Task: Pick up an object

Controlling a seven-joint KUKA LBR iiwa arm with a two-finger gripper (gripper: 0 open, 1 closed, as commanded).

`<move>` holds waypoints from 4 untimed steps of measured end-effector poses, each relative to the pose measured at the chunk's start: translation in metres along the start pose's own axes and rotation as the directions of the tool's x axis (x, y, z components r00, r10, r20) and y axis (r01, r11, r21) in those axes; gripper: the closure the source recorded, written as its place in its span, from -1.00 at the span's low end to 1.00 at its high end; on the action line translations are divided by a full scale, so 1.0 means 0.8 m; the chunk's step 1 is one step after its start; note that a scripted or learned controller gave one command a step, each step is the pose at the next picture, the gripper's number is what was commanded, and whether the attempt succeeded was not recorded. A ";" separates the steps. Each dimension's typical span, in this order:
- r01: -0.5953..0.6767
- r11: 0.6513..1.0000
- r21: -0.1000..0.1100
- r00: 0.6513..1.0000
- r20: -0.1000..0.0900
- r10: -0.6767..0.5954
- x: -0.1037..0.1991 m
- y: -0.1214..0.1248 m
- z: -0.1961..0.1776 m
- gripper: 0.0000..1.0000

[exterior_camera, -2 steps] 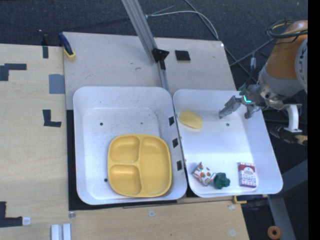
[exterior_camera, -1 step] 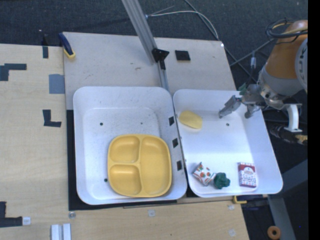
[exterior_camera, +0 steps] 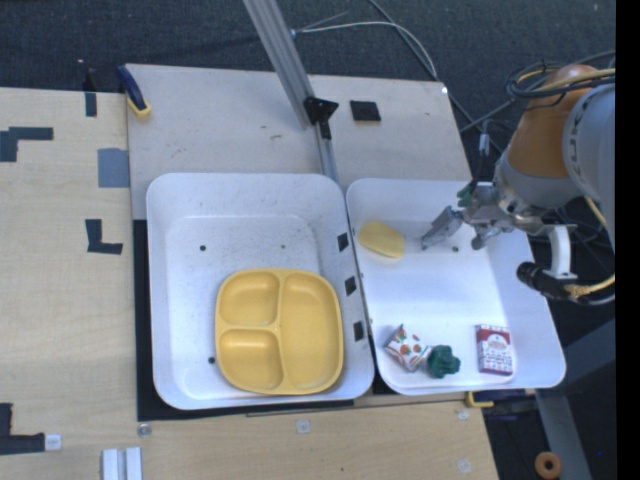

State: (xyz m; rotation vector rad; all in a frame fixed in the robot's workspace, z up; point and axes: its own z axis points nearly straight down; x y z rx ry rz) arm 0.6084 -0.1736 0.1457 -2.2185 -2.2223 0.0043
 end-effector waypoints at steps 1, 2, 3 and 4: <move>0.000 1.000 0.000 1.000 0.000 0.000 -0.009 0.006 0.059 -1.00; 0.000 1.000 -0.002 1.000 0.001 0.000 -0.009 0.006 0.076 -1.00; 0.001 1.000 -0.008 1.000 0.004 -0.001 -0.009 0.008 0.060 1.00; 0.000 1.000 -0.006 1.000 0.000 0.000 -0.012 0.010 -0.018 1.00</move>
